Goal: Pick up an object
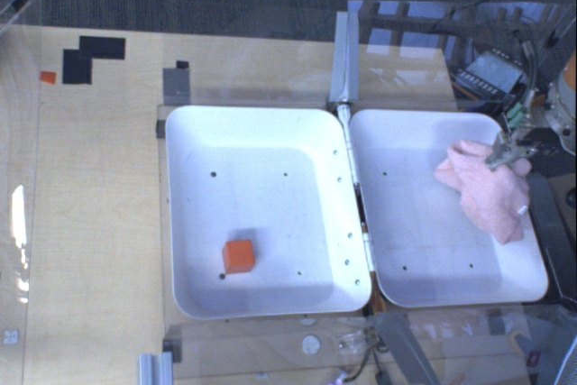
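Observation:
A crumpled pink cloth [482, 189] lies in the right white bin [424, 275], against its right side. My gripper [508, 156] is at the cloth's upper right corner, low over the bin's far right edge and touching or just above the fabric. A small orange cube [239, 256] sits in the left white bin [270, 140], near its front left part, far from the gripper.
A metal divider [356, 194] runs between the two bins. A vertical post [342, 59] stands behind their junction. Cables and a device [491, 72] crowd the back right. Black markers [90, 57] lie on the wooden bench at far left.

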`<state>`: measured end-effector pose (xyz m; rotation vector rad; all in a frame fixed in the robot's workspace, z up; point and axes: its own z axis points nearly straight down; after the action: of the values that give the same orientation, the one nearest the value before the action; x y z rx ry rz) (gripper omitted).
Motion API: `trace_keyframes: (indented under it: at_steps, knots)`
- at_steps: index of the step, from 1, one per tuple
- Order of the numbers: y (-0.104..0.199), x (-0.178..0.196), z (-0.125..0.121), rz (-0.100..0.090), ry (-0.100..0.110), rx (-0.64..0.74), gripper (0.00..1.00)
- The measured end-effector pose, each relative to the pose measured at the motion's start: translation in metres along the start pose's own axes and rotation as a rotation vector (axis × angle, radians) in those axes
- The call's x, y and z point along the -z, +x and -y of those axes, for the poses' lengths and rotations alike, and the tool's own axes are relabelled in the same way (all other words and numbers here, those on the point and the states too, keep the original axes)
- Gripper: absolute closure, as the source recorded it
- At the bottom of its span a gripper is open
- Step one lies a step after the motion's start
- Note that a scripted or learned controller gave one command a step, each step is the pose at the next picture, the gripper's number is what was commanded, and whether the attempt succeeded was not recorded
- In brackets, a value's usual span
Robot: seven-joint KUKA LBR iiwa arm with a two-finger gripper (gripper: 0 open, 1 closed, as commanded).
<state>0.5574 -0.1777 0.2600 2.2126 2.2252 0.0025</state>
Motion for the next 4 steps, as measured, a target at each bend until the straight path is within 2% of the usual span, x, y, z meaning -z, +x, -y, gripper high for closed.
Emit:
trace_keyframes:
  at_steps: [1, 2, 3, 4]
  knots:
    - [0.047, 0.015, -0.057, -0.001, -0.003, 0.033, 0.00]
    - [-0.012, -0.159, -0.094, 0.003, -0.011, 0.220, 0.00]
    - [0.017, -0.163, -0.099, 0.011, -0.019, 0.492, 0.00]
    - [0.069, -0.163, -0.098, 0.007, -0.022, 0.366, 0.00]
